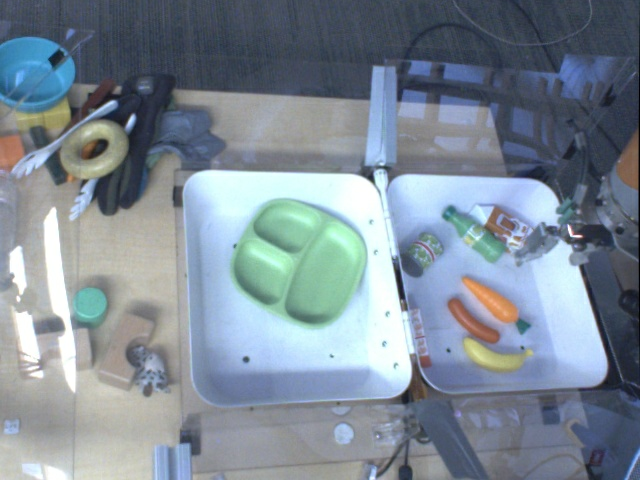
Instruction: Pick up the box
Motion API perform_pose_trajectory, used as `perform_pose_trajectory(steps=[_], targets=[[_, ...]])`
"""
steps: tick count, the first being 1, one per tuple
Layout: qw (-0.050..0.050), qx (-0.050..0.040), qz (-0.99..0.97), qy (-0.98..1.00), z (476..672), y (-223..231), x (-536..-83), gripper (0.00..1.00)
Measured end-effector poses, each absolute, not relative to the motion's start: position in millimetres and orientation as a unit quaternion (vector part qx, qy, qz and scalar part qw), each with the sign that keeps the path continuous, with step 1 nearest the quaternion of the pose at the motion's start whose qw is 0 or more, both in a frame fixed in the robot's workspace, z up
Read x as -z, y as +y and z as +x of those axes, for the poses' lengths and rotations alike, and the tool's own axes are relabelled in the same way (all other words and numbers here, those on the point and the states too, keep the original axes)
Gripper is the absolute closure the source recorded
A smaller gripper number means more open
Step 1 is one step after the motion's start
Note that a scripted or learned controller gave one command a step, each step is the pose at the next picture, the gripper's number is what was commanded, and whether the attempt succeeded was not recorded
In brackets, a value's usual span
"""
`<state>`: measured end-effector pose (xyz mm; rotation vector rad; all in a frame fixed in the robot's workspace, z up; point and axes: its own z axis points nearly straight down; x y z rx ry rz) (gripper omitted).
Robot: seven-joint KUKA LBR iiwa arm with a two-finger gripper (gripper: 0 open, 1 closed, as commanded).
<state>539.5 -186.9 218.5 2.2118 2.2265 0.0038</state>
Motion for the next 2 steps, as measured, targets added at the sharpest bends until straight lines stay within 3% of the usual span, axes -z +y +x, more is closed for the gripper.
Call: perform_pose_trajectory(steps=[1,2], targets=[[0.002,-0.0016,0.591,0.807,553.7,-120.0,-126.7,0.0],[0.0,0.0023,0.561,0.828,636.0,-107.5,-87.2,0.0]])
